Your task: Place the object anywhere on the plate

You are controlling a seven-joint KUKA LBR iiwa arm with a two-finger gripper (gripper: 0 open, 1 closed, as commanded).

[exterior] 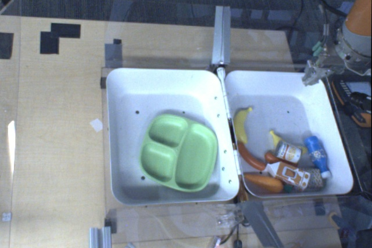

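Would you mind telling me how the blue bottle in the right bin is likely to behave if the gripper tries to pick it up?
The blue bottle lies on its side, so its rounded body may roll when nudged. It looks like smooth plastic, perhaps slippery. It lies near the bin wall and other items, leaving little finger room.

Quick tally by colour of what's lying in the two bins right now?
Green, divided plastic plate: 1
Yellow, banana: 1
Orange-red, sausage and carrot-like piece: 2
Blue, small bottle: 1
Mixed-label containers, small can, brown bottle: 2
Total: 7
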